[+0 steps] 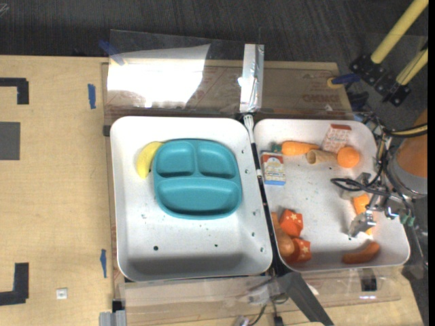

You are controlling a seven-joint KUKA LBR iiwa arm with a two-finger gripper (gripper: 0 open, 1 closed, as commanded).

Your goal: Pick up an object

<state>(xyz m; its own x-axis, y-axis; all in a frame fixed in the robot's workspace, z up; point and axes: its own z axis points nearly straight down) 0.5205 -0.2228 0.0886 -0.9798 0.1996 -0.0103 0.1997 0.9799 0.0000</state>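
Observation:
My gripper (pixel 352 205) hangs low over the right side of the right bin (pixel 319 202), and it is open. One dark finger (pixel 345 182) points left and the other fingertip (pixel 357 225) sits nearer the front. A small orange piece (pixel 361 202) lies in the gap between them, and I cannot tell whether they touch it. In the same bin are a carrot (pixel 298 148), an orange ball (pixel 348 157), a small carton (pixel 273 168), a red-and-white card (pixel 336 138), red blocks (pixel 291 221) and a brown sausage (pixel 361 252).
The left bin (pixel 136 243) bears a teal divided plate (pixel 198 177) with a yellow banana (pixel 145 157) tucked at its left side. A ridge (pixel 262 202) divides the two bins. The arm's orange band (pixel 414 160) is at the right edge. Yellow rods (pixel 401 22) cross the top right.

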